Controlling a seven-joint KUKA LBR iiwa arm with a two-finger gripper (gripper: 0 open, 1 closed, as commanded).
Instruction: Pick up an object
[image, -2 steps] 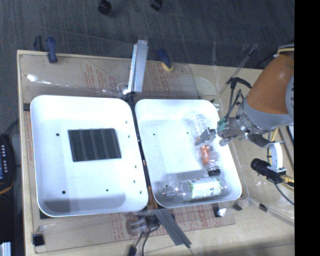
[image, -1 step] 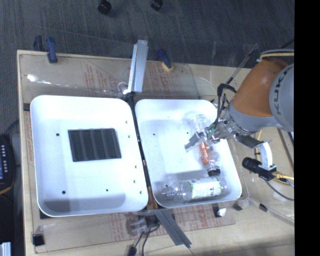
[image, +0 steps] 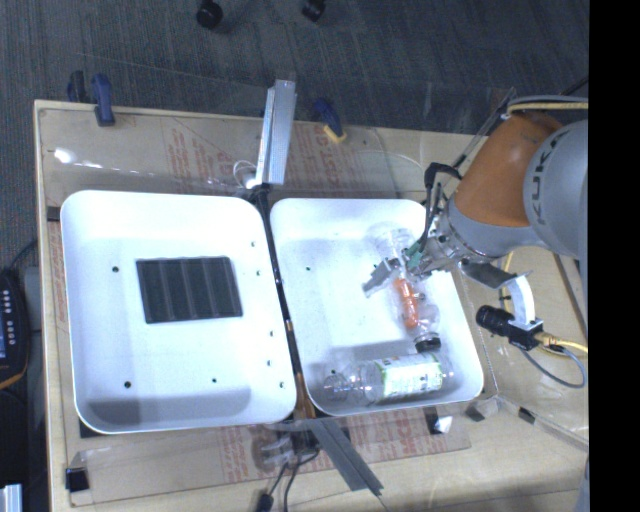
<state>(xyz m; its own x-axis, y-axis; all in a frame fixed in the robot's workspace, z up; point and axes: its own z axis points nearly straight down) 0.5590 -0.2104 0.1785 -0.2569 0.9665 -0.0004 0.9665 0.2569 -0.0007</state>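
2 bottles lie in the right bin (image: 300, 300).
Gripper (image: 392, 268) hovers above the small bottle (image: 412, 305) near the right edge; the big bottle (image: 395, 380) rests along the front edge.

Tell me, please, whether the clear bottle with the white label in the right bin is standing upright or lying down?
Lying down. The clear bottle rests on its side along the near wall of the right bin, its length running across the bin.

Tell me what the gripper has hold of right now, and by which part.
It cannot be told. The gripper is down in the right bin beside the clear bottle with orange contents, but nothing shows plainly between its fingers.
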